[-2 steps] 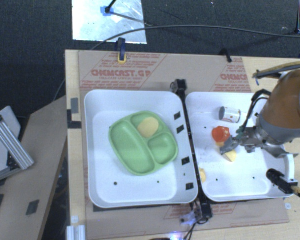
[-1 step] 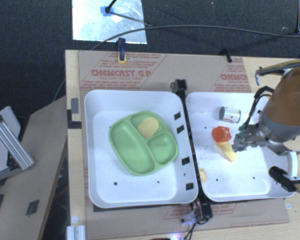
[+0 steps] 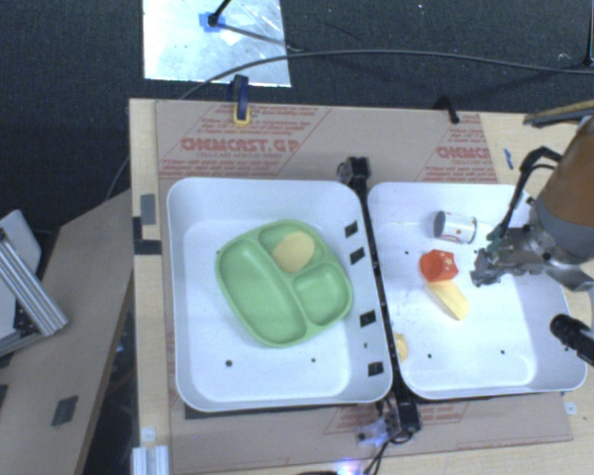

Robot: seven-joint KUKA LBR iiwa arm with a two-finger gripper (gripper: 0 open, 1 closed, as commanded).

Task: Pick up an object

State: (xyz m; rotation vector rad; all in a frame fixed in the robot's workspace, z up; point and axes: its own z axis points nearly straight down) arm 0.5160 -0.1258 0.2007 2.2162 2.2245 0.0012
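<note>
The claw (image 3: 487, 263) sits low over the right bin (image 3: 515, 364), toward its right edge and about midway between its far and near edges; its dark fingers are too small and blurred to tell how far apart they stand, and nothing can be seen between them. The grey arm (image 3: 574, 228) comes in from the right, with its orange band (image 3: 586, 171) above the wrist and a black cable looping beside it.

Just left of the claw, near the middle of the right bin, lies a red object (image 3: 438, 264), rounded and glossy, and touching its near side a pale yellow wedge (image 3: 450, 299) lying at a slant. Toward the far edge of the same bin a small white and grey cylinder (image 3: 455, 228) lies on its side. A small yellowish piece (image 3: 401, 345) rests at the bin's left edge, near the near corner.

In the left bin (image 3: 208, 364) a green divided tray (image 3: 267, 300) lies about in the middle, with a pale yellow round object (image 3: 295, 251) in its far compartment.

Both bins rest on a brown board (image 3: 307, 137) printed in red; "CHEMCAST GP" can be read on the far left of it, and the same print shows partly at the far right
</note>
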